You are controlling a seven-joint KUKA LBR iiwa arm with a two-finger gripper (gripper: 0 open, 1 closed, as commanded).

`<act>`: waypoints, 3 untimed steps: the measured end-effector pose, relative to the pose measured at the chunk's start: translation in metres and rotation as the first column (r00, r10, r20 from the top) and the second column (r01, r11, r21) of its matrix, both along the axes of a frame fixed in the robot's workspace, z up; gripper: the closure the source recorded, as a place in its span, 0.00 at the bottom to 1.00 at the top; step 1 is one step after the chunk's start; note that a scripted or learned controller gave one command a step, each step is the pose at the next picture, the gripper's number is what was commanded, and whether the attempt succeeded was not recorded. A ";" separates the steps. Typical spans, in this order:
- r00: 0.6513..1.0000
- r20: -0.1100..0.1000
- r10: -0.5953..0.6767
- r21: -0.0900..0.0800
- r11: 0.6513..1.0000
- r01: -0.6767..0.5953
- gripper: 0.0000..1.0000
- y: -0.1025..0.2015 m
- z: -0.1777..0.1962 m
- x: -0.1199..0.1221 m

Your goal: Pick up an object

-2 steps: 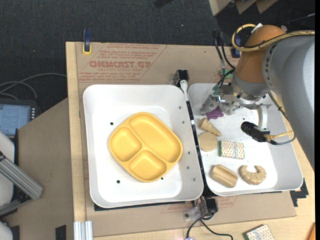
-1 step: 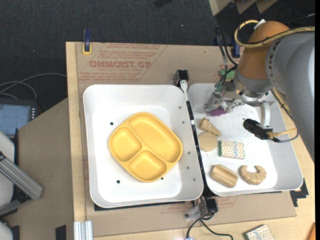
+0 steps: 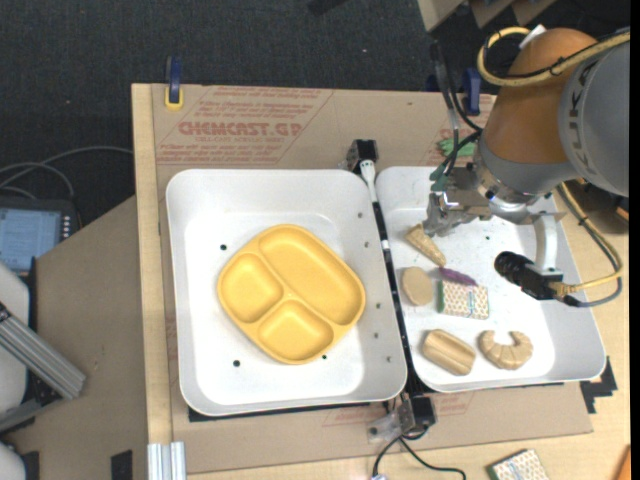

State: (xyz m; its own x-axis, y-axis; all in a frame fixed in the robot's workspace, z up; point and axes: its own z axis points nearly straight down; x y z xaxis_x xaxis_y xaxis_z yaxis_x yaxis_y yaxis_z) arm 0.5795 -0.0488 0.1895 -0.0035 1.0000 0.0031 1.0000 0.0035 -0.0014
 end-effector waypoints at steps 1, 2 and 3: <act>1.000 -0.001 -0.003 -0.002 1.000 0.003 0.00 -0.003 -0.005 0.002; 1.000 0.002 -0.006 -0.004 1.000 0.006 0.00 -0.059 -0.108 -0.016; 1.000 0.007 -0.008 -0.006 1.000 0.008 0.00 -0.137 -0.103 -0.035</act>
State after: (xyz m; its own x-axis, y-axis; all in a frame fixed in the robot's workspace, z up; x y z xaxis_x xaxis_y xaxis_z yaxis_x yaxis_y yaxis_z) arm 0.5443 -0.1860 0.0868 0.0049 1.0000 -0.0033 1.0000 -0.0049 0.0054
